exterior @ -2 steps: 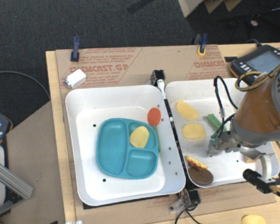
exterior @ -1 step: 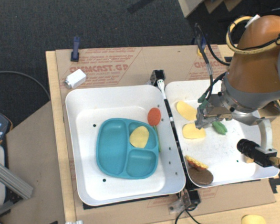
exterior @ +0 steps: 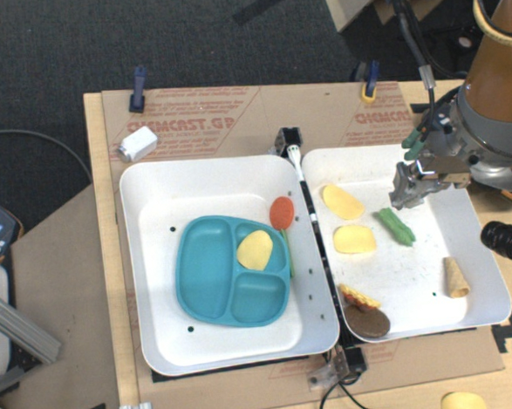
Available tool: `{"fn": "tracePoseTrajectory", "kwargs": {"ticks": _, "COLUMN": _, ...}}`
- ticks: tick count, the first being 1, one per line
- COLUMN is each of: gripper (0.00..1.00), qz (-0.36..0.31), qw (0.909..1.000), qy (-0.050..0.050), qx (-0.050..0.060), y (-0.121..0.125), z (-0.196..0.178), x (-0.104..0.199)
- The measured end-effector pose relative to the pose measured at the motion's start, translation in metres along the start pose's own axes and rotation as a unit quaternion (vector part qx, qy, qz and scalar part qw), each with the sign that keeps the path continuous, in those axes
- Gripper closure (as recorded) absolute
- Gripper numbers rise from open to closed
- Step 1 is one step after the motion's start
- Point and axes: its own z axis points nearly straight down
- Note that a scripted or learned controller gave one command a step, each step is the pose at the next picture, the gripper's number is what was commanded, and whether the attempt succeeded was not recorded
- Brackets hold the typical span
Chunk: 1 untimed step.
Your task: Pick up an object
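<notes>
The brown bench [exterior: 232,113] holds two white bins side by side. The left bin [exterior: 154,250] has a big blue tray [exterior: 210,272] with three parts. A yellow piece [exterior: 256,250] lies in the far right part of the tray, and a small red-orange thing [exterior: 281,212] sits just beside the tray, near the wall between the bins. The grey arm [exterior: 486,122] comes in from the right and hangs over the far side of the right bin [exterior: 479,262]. Its gripper [exterior: 410,190] is above the bin floor, near the far end of a green bean-like thing [exterior: 397,227], with nothing between its fingers. How wide it is I cannot tell. Left of the green thing are two yellow pieces, one farther [exterior: 341,202] and one nearer [exterior: 355,239]. A tan piece like a cork [exterior: 455,276] lies near the right wall. At the near left corner sit a crumbly brown and yellow bit [exterior: 359,299] and a round brown thing [exterior: 369,322], touching.
</notes>
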Motion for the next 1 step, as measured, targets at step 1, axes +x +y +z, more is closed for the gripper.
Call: {"fn": "tracePoseTrajectory", "kwargs": {"ticks": 1, "gripper": 1.0, "qz": -0.006, "qw": 1.0, "qy": 0.002, "qx": 0.002, "y": 0.0, "z": -0.0371, "x": 0.1118}}
